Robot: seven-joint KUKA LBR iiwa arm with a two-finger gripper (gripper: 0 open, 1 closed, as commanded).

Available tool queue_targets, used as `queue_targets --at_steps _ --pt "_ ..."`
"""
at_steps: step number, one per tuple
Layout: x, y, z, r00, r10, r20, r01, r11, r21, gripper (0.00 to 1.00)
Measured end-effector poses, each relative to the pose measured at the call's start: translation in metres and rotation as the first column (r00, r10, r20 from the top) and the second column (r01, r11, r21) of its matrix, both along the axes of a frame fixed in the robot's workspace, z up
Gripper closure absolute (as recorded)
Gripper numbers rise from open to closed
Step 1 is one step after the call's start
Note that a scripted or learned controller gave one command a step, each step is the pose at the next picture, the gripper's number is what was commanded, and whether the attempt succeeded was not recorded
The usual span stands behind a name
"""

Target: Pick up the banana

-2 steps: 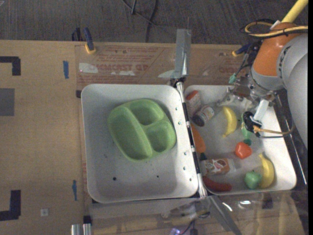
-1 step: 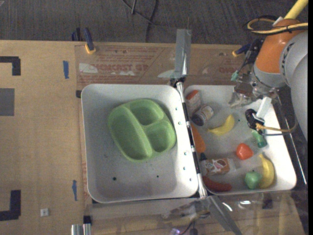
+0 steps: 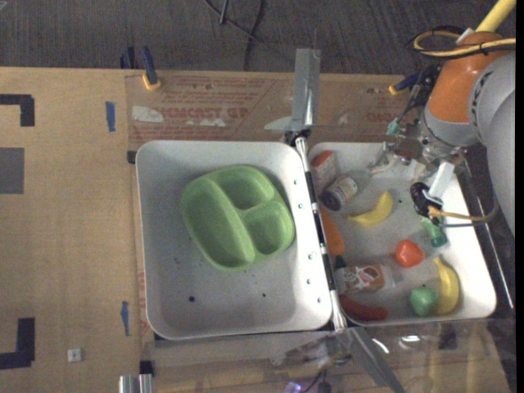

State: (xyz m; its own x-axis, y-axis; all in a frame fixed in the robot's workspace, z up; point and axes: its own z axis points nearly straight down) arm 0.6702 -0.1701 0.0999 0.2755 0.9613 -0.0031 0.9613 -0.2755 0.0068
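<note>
We saw the hand (image 3: 398, 155) over the far part of the right bin (image 3: 483, 305), and we could not tell how wide it stood. One banana (image 3: 372, 211) lay nearer us and leftward, apart from it, beside a can (image 3: 340, 192). A second banana (image 3: 447, 285) lay by the front-right corner, against a green fruit (image 3: 422, 301).

Banana (image 3: 372, 211) looks smooth plastic; green plate (image 3: 237, 217) matt plastic; bench (image 3: 65, 219) matt brown cardboard.
</note>
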Motion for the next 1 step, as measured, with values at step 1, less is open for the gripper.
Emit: queue_targets --at_steps 1 --pt "-0.0377 -0.0151 -0.0121 0.999 0.049 0.000 -0.049 0.999 0.003 0.00"
